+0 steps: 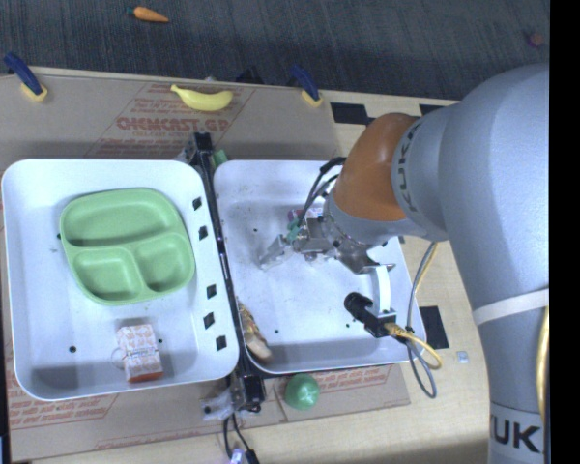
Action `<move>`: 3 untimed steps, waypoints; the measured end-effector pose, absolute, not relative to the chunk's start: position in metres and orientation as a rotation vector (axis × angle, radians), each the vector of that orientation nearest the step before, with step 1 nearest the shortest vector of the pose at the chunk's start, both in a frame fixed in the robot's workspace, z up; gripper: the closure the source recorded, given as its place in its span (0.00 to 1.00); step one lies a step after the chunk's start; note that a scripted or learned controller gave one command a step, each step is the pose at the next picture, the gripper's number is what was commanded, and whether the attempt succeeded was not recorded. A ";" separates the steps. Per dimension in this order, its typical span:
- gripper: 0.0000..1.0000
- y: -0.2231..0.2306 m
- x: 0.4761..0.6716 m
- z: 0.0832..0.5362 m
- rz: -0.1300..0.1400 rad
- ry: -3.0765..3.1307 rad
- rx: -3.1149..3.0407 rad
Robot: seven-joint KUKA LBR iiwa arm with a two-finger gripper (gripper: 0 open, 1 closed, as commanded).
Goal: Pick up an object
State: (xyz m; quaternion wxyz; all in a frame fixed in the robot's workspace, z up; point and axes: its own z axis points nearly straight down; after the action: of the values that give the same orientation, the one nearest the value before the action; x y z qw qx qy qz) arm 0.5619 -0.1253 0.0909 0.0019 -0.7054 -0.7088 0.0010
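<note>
Pincer [278,250] beside green tray [126,244]

A tray [126,245] and packet [138,352] lie in the left bin [24,288].

Two shallow white plastic bins [19,259] [300,351]; one green divided tray [126,245]; one yellow banana [202,96]; one green ball [302,391]; one small wrapped packet [138,351]; one orange carrot [151,14].

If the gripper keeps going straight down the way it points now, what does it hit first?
Probably the bare white floor of the right bin. The gripper points down and left into it, and nothing seems to lie under it, though depth is hard to judge.
</note>
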 end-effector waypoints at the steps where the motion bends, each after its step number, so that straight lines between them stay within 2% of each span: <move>1: 0.00 -0.097 0.605 0.092 0.003 -2.229 -2.212; 2: 1.00 -0.098 0.605 0.102 0.005 -2.230 -2.209; 3: 1.00 -0.059 0.583 0.193 -0.002 -2.228 -2.214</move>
State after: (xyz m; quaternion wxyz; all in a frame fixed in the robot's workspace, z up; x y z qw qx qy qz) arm 0.5833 -0.0591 0.1931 0.0003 -0.7050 -0.7092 -0.0005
